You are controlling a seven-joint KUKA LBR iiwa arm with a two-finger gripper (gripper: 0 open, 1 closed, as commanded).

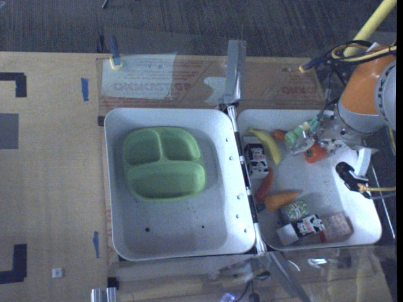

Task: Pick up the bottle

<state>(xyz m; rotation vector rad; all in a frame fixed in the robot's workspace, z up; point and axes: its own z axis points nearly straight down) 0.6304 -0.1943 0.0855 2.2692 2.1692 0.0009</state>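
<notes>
Bottle (298,135) just left of fingers (317,142) (touching unclear)

Dark carpet floor (189,11); tan bench (50,168), blue tape marks (84,89).

We see a pale wooden bench (50,187) bearing two white bins side by side: the left bin (119,231) and the right bin (371,228), their near edges touching. Blue tape strips (84,89) and black corner marks (17,83) lie on the wood.
</notes>
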